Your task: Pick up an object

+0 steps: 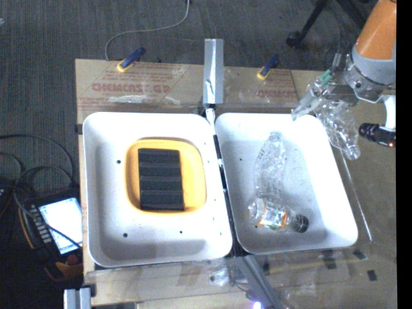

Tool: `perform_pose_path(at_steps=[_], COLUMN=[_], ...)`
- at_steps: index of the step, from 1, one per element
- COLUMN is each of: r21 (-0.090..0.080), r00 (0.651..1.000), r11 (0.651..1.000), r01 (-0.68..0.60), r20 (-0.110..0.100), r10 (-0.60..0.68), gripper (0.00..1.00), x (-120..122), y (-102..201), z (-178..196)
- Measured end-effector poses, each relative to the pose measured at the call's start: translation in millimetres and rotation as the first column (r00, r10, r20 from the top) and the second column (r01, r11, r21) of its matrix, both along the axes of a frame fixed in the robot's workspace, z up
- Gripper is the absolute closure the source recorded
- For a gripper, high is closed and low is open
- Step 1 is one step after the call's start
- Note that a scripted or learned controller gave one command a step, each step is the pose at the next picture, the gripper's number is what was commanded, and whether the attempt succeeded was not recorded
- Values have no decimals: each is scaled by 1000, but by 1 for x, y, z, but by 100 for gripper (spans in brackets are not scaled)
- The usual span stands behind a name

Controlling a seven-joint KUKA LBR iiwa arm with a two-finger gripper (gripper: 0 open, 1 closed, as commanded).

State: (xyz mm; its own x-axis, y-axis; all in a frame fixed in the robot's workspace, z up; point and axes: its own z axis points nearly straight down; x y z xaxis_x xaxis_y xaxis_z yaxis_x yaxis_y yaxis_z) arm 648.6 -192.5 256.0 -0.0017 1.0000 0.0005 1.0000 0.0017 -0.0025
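Two shallow white plastic bins sit side by side on the brown board surface (161, 89). The left bin (103, 192) holds a yellow rounded-square tray with a black ribbed insert (165, 176), lying flat around the bin's middle. The right bin (335, 205) holds a crumpled clear plastic bottle (273, 185) with an orange-and-white label band near its dark cap — it lies on its side, cap end toward the near right, body running up toward the far side of the bin, apart from the bin walls. The grey arm with the orange band (380, 31) comes in at the far right, above and outside the right bin's far right corner. The gripper (325, 105) hangs just beyond that corner, over the bin rim and the surface; something clear and crinkly, like plastic wrap or a clear bag (341, 131), hangs around and below it — can't tell whether that is pinched between the fingers or just part of the tool, and can't tell whether the fingers are spread or pressed together. The bottle is well apart from the gripper, nothing touching it. A silver metal strip (213, 73) stands at the far edge between the two bins. Two blue-and-yellow clamps (131, 58) grip the far edge of the board, one left and one right (268, 67). On the dark carpet at the near left sits a tablet-like screen (61, 221) with black cables around it.
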Motion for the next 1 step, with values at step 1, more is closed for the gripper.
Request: perform_pose_path(at_steps=[1], r21=[-2], r00=[972], r11=[972], r01=[-236], r20=[0], r10=[236], gripper=[0], x=[20], y=[17], z=[-138])
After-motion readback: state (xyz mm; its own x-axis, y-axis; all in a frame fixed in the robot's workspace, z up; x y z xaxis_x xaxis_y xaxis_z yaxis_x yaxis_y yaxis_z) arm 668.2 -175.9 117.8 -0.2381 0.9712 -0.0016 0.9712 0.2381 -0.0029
